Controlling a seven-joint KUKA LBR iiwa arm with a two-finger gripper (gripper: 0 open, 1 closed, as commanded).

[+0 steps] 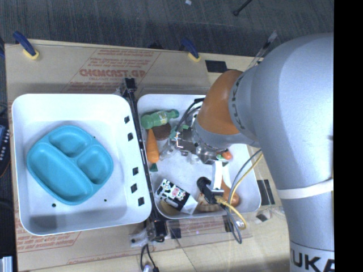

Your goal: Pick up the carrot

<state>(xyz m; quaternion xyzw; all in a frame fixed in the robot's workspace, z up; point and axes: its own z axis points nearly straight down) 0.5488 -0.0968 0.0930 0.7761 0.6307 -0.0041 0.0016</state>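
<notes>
The carrot is an orange stick lying lengthwise against the left wall of the right bin, its tip toward the bin's far end. My gripper hangs low over the right bin's middle, just right of the carrot and apart from it. The orange-banded wrist above hides much of the bin's middle.
A green bottle lies at the right bin's far left, with a brown item beside it. A black-and-white carton sits near the front, and a tan piece at the front right. The left bin holds a blue divided plate.
</notes>
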